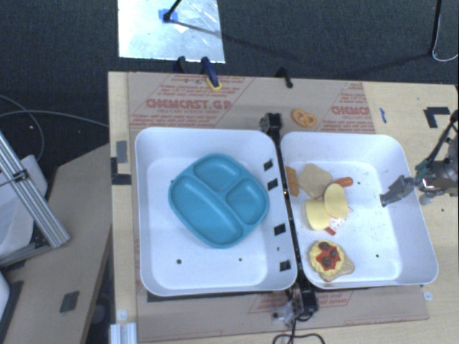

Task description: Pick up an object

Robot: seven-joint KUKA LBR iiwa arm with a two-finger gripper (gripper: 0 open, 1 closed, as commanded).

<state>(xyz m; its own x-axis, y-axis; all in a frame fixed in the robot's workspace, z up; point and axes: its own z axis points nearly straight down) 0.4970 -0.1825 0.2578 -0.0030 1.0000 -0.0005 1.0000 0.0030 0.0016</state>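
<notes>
The gripper [393, 194] is hanging over the right edge of the right bin [412, 246], its grey tip reaching in toward the food pieces; whether its tips are spread or closed is impossible to tell at this size.

Nothing is sitting between them.

Out ahead of the tip, well apart from it, two yellow slices [326, 206] are lying together, touching, with a beige slice [313, 178] and a small sausage [343, 182] just beyond.

A little pizza [329, 257] is resting nearer the bin's front wall.

Across the divider, a blue sectioned plate [217, 199] is lying in the left bin [154, 264].
</notes>
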